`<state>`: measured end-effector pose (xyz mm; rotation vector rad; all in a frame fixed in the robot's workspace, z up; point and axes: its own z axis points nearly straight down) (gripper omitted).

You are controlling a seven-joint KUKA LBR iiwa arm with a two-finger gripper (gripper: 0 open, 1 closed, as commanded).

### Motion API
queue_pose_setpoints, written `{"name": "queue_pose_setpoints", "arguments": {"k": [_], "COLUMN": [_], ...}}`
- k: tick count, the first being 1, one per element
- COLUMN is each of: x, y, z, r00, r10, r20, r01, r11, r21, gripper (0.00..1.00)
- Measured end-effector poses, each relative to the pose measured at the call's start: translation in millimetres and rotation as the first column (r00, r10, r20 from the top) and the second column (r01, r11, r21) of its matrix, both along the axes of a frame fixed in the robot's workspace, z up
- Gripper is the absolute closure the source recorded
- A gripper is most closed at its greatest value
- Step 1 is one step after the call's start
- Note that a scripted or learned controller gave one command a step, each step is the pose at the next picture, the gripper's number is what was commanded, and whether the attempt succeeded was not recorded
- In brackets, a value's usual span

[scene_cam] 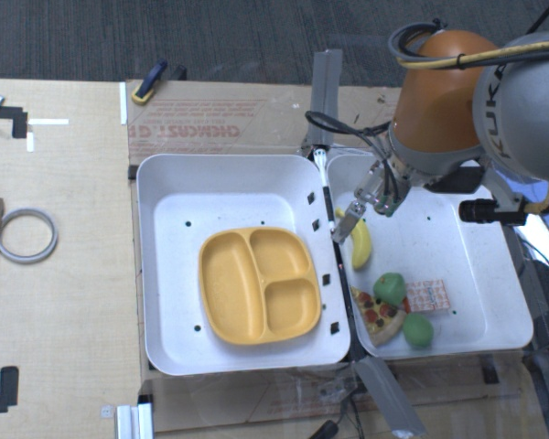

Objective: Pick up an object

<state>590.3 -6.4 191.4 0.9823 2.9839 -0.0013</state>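
Observation:
My gripper point(367, 210) hangs over the left part of the right bin point(480, 273). Its two fingers are spread open with nothing between them. One fingertip point(347, 226) sits just above the top end of a yellow banana point(360, 247) lying by the bin's left wall. Further toward the front lie a green apple point(391, 288), a pizza-slice toy point(377, 315), a smaller green ball point(418, 330) and a red-patterned card point(427, 295). The orange wrist band point(439, 90) covers the bin's back.
The left bin point(165, 245) holds a yellow divided plate point(261, 284). A tape roll point(25, 234) lies on the bench at far left. A blue-and-yellow tool point(149, 80) rests on the cardboard point(210, 122) behind the bins.

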Motion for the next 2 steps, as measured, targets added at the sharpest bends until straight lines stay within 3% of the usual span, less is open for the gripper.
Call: {"name": "queue_pose_setpoints", "arguments": {"k": [1, 2], "x": [0.9, 6.1], "y": [-1.1, 36.4], "z": [9.2, 130.8], "r00": [1.0, 0.985], "r10": [-0.002, -0.175], "r20": [0.002, 0.002], "r01": [0.002, 0.175], "r11": [1.0, 0.985], "r21": [-0.001, 0.0], "gripper": [1.0, 1.0]}}
